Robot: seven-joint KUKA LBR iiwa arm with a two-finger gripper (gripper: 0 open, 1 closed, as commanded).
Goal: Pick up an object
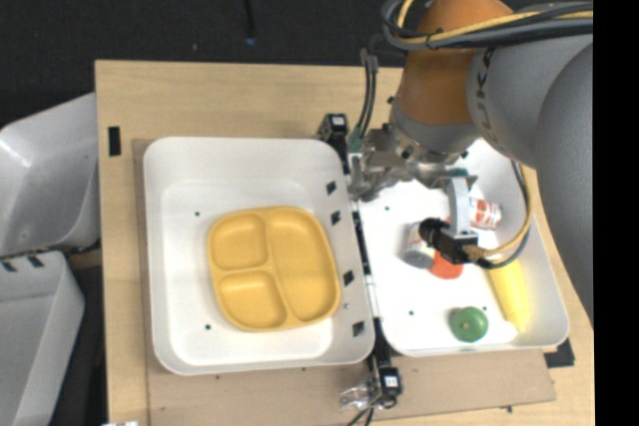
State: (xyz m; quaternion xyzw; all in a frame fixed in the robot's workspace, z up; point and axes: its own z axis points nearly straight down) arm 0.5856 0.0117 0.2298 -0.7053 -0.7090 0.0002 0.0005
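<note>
Objects: yellow plate [272, 266] flat in the left bin [180, 314]; pincer [377, 170] above the shared rim — apart or together, I cannot tell; green ball [467, 322] and banana [511, 292] in the right bin [409, 299]. Best to centre over the ball — it seems to touch nothing.

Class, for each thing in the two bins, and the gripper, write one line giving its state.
Plate: flat, right way up, in the left bin.
Green fruit: resting by the right bin's near edge.
Banana: lying along the right bin's right side.
Can: in the right bin, partly hidden.
Gripper: over the right bin's far left corner; open or shut unclear.
</note>
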